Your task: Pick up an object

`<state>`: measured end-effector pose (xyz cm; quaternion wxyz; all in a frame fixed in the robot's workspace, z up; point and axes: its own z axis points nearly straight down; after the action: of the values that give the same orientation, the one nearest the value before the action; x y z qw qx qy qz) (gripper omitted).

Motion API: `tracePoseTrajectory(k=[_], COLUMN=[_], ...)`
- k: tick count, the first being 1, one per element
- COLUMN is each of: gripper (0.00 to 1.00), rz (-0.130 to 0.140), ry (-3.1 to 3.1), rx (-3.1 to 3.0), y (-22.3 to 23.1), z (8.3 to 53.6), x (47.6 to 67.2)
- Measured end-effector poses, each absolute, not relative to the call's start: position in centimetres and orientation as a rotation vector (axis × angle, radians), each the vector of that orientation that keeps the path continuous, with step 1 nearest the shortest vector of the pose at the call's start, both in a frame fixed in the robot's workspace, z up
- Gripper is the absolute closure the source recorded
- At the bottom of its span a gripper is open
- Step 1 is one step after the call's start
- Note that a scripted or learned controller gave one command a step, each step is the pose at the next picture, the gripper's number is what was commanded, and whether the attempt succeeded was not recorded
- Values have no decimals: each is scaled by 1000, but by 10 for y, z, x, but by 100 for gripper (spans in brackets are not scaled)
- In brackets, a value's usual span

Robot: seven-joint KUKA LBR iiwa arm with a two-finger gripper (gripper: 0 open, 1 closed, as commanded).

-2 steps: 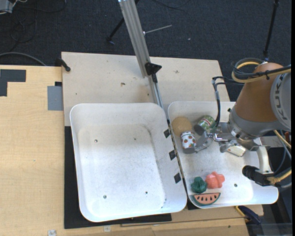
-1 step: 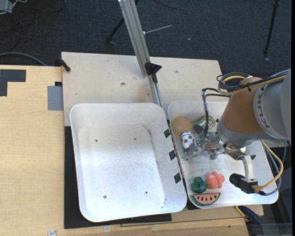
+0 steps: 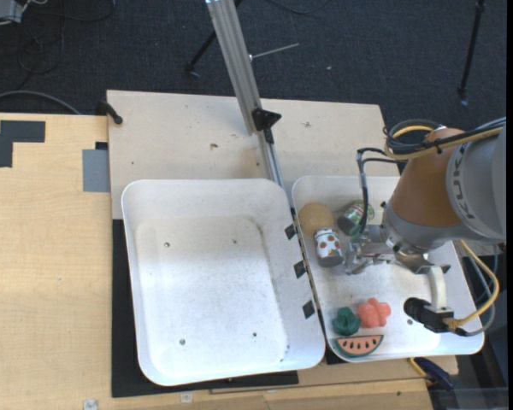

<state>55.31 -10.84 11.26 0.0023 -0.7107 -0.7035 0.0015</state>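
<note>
On the pale wooden table (image 3: 188,139), the large shallow white bin on the left (image 3: 207,280) shows a bare, speckled floor. Just beside it, the smaller shallow white bin on the right (image 3: 462,336) carries all the loose things. Near its upper left corner lies a rounded tan brown lump (image 3: 315,216), and touching its lower side is a small white cup with red spots (image 3: 327,246). A little further right sits a green and white striped object (image 3: 354,218), close to the arm's wrist. At the bin's near edge, a dark green ridged piece (image 3: 346,320) lies against an orange-red lumpy piece (image 3: 374,313), with a watermelon slice toy (image 3: 359,345) just below both. The jaws (image 3: 359,254) hang low over the bin, beside the spotted cup; whether they are released or clenched cannot be told here. The grey arm with its orange band (image 3: 432,190) reaches in from the right.
</note>
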Motion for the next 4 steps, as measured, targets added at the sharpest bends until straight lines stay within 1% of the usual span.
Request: tracePoseTrajectory(k=[2, 3, 4], gripper=[100, 100, 100], rz=[-4, 0, 4], ry=[-2225, -2223, -2221], rx=[-2223, -2220, -2214], y=[-110, -112, -60], z=[233, 253, 241], x=[567, 567, 551])
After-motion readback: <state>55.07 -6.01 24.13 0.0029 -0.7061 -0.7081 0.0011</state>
